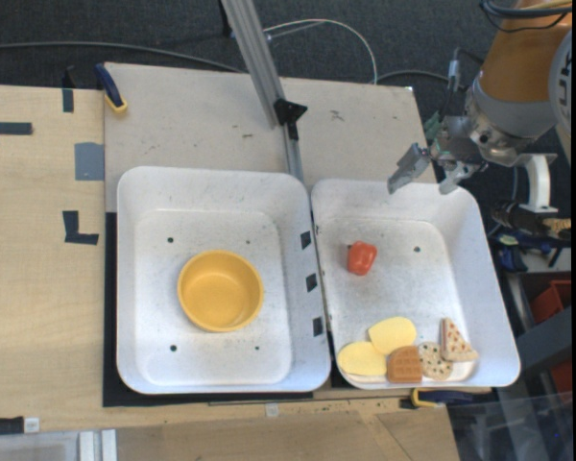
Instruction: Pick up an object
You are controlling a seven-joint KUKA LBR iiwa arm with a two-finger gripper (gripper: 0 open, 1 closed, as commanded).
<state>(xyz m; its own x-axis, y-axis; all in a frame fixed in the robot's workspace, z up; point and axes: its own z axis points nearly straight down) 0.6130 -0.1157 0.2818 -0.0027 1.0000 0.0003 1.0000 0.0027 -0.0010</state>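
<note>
Gripper (424,173) over right bin's (480,248) far rim — jaws spread open, holding nothing. Nearest target: red pepper-like toy (362,257), lying below-left of jaws, well apart.

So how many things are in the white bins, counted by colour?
Yellow: 3, the bowl in the left bin, plus two flat pieces in the right bin
Red: 1, the small red object
Brown: 1, the square piece
Speckled or pale: 2, the round cookie and the wedge
Total: 7
</note>
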